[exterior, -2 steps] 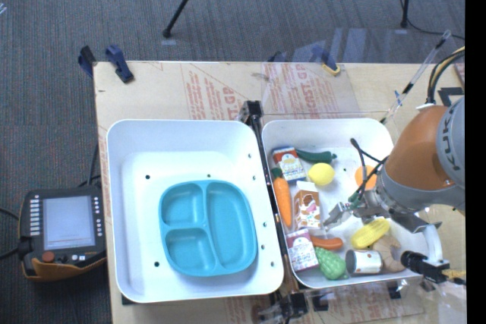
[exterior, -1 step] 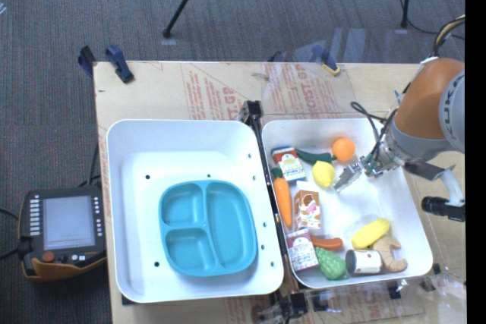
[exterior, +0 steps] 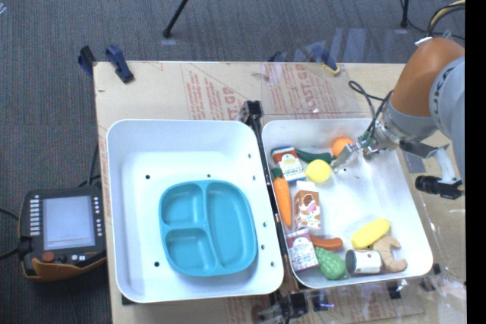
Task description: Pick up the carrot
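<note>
The carrot (exterior: 282, 201) is a long orange piece lying lengthwise along the left wall of the right bin (exterior: 414, 201), between a small carton (exterior: 288, 163) and a taller carton (exterior: 307, 209). My gripper (exterior: 354, 152) hangs low over the upper middle of that bin, to the right of and above the carrot and well apart from it. It is right beside a round orange fruit (exterior: 341, 144) and just right of a yellow lemon (exterior: 318, 171). Nothing of the carrot is near the gripper.
The right bin also holds a dark green vegetable (exterior: 310, 155), a red sausage-like piece (exterior: 327, 243), a green bumpy item (exterior: 331, 266), a can (exterior: 365, 262), a yellow piece (exterior: 370, 233) and a tan piece (exterior: 392, 254). A blue divided plate (exterior: 206, 228) lies in the left bin (exterior: 137, 155).
</note>
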Controlling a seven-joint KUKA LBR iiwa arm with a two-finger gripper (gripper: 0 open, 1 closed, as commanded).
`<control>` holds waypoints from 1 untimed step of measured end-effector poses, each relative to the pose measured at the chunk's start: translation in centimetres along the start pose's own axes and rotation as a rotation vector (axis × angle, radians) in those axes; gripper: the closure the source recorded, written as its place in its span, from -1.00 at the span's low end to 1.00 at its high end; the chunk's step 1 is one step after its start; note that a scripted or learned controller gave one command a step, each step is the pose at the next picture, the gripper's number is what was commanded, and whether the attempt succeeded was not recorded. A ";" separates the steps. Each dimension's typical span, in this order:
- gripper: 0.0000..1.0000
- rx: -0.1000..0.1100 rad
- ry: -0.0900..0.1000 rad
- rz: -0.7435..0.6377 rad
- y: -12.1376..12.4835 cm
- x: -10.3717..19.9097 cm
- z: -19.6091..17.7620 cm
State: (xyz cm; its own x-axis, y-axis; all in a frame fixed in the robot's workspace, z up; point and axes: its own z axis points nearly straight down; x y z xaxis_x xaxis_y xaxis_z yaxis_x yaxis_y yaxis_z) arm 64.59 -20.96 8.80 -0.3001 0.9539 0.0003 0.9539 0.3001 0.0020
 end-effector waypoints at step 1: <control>-1.00 0.002 0.000 0.319 0.2 0.9 0.0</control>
State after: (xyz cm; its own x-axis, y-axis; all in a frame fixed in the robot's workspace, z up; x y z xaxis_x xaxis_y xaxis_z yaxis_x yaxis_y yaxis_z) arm 64.48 -20.10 8.76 0.0143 0.9999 0.0002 0.9999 -0.0143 -0.0004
